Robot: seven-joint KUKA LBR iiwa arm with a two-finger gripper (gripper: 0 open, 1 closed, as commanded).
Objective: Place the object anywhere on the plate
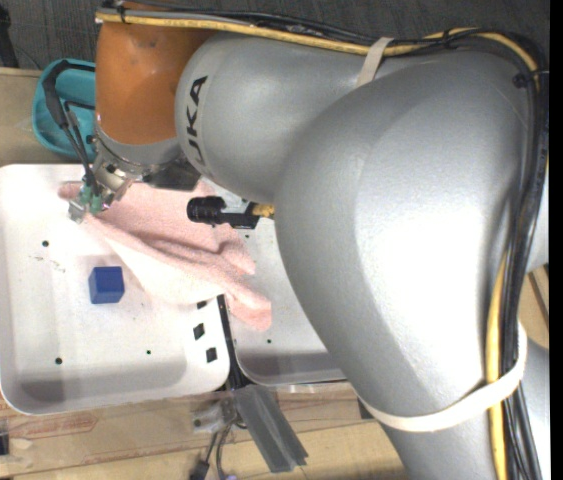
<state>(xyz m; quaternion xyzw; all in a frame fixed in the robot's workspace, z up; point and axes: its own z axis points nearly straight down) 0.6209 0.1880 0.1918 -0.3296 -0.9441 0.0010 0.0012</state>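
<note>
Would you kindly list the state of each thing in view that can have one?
pink cloth: crumpled, stretched across the left bin and draped over the divide towards the right bin, one end up at the gripper.
blue cube: resting flat on the left bin's floor, apart from the cloth.
teal object: behind the left bin, partly hidden by the arm.
gripper: low over the cloth's upper end.
left bin: upright.

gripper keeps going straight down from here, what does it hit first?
Most likely the pink cloth: the gripper sits at its upper-left corner in the left bin. Depth is unclear from this angle. The blue cube lies off that line.
</note>
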